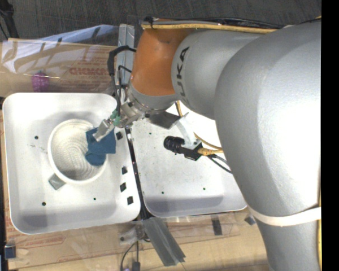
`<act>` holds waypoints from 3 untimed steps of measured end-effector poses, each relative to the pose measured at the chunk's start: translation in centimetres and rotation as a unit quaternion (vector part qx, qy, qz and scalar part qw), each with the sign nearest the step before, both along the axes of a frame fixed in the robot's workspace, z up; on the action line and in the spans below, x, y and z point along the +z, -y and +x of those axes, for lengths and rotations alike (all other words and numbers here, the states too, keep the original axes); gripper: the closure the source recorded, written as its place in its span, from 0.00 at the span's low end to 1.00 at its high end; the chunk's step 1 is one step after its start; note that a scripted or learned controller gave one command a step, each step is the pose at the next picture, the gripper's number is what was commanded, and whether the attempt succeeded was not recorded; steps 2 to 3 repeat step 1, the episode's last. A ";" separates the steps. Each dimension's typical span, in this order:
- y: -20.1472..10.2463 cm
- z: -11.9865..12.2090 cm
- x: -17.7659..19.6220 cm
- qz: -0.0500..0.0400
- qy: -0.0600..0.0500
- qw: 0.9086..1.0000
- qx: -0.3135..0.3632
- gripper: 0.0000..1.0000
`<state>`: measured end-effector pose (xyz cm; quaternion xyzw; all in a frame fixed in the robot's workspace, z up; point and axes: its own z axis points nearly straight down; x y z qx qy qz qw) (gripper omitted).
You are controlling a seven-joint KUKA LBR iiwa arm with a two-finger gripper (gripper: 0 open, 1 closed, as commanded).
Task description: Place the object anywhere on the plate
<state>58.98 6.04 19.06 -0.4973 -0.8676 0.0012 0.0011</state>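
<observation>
A round white plate (68, 151) with a ridged inside sits in the left bin (22, 208). A blue, cloth-like object (100, 146) lies over the plate's right rim, partly on the plate and partly overhanging it. My gripper (105, 129) reaches down from the orange-banded wrist (152, 66) and ends at the blue object's upper edge, touching or nearly touching it. The view does not show whether the blue object is gripped.
A small grey piece (55, 182) lies at the plate's lower left rim. The right bin (181, 191) is largely covered by the arm, with a black cable fitting (178, 145) hanging over it. Small black tabs (123, 171) line the divide between the bins. Clear plastic wrap (56, 61) lies behind the left bin.
</observation>
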 end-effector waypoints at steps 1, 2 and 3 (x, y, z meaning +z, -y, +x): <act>-4.5 -6.8 -0.7 -0.001 -0.002 0.994 -0.109 0.00; -4.5 -6.8 -0.7 -0.001 -0.002 0.994 -0.109 0.00; -4.5 -6.8 -0.7 -0.001 -0.002 0.994 -0.109 0.00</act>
